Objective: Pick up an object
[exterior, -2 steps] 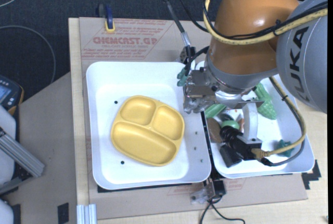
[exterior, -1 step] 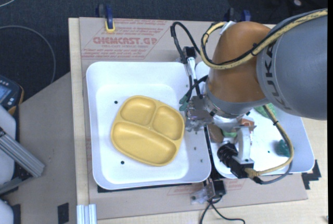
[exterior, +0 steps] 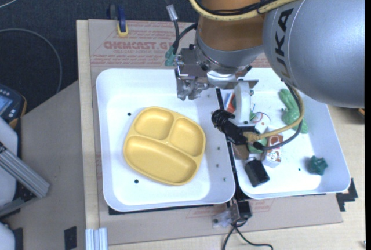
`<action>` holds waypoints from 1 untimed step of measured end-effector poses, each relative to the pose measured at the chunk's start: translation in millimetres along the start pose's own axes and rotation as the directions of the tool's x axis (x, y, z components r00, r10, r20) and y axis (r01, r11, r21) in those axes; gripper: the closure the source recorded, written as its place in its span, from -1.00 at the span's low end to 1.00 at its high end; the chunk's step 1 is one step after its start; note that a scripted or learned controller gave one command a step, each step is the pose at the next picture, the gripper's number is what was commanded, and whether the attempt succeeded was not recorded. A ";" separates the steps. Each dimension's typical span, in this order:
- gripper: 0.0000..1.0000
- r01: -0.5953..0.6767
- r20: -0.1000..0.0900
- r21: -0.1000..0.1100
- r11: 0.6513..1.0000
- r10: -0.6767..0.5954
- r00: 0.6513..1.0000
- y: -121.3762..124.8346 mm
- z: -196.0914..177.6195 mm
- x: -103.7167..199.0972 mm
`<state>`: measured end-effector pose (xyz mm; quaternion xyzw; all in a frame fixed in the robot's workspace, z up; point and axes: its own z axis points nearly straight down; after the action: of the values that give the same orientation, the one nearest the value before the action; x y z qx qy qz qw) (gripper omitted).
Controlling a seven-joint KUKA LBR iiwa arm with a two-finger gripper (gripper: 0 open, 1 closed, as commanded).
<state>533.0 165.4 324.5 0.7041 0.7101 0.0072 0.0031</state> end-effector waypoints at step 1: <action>1.00 -0.007 0.005 0.012 1.000 0.007 1.000 -2.6 -4.6 -4.6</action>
<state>530.4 160.7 329.0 0.7065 0.7077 0.0012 0.0007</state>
